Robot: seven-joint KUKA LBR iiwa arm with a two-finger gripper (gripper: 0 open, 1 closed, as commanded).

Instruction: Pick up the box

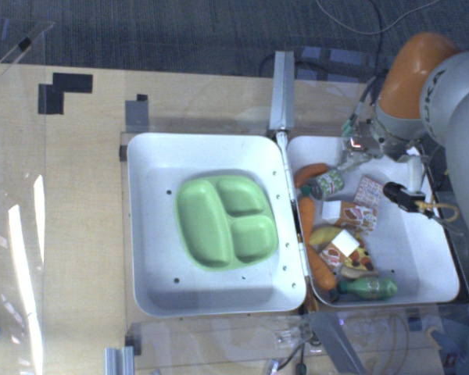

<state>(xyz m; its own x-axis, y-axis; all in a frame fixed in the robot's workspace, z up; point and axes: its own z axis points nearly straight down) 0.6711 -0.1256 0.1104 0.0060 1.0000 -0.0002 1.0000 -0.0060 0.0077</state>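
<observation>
My arm [434,84] reaches in from the right, its orange band above the upper rim of the right bin [442,268]; my gripper [358,148] hangs over that bin's upper left part, just above a green can [328,183], and I cannot tell whether my jaws stand apart or together, nor is anything visible between them. The box [367,193], patterned in red and white, lies flat in the right bin, just right of the can and apart from my gripper. Below it sit a second patterned packet [355,216], a banana [322,234], a white card [345,243], a carrot [311,241] along the left wall and a green bottle [369,288] near the lower rim. The left bin [152,287] holds a green divided tray [227,221]. Both bins rest on the bench [62,233]
</observation>
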